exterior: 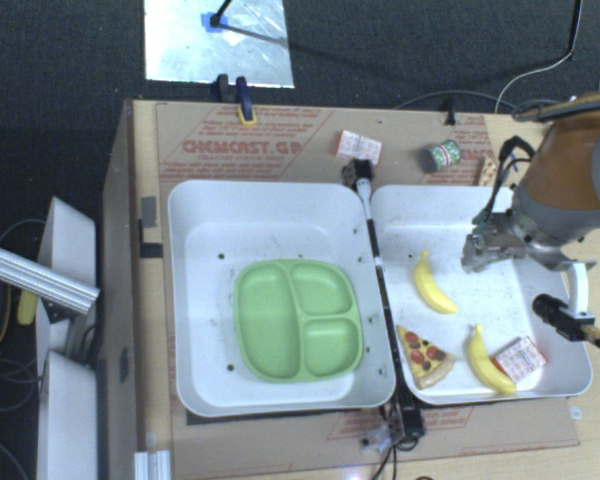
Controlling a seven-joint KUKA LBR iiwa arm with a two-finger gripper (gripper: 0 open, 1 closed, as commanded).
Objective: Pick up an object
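Gripper (480,251) low in right bin (450,206), finger state unclear, just right of a banana (433,286); second banana (487,360), pizza slice (424,356), packet (520,359) near front; green tray (298,320) in left bin (210,218)

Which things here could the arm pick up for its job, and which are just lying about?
For the job:
gripper
upper banana
lower banana
pizza slice
red-and-white packet

Lying about:
green divided plate in the left bin
small can on the board behind the bins
paper tag
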